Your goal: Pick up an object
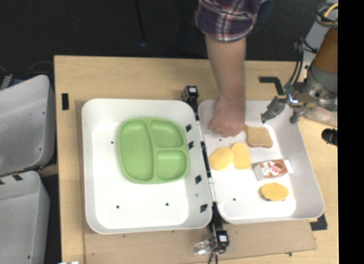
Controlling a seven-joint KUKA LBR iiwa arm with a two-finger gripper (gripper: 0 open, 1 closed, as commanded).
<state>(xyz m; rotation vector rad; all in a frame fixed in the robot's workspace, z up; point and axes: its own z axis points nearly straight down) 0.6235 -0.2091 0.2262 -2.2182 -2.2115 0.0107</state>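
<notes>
Plainly, from where I stood:
Jaws [282,108]: hung over the right bin's [301,200] far right corner, spread apart, nothing between them.
Toast slice [259,137]: just below-left of the jaws.
Person's hand [226,122]: left of the jaws, down in that bin.
Yellow pieces [231,157], packet [271,169], round yellow piece [274,191]: nearer the camera.
Green tray [152,149]: far left, in the left bin [102,200].

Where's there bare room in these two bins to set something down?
Left bin: a bare band runs around the green divided plate, widest along the near edge. Right bin: free floor at the near left corner, below the yellow pieces. Its middle and far left are crowded with food items and a person's hand.
</notes>
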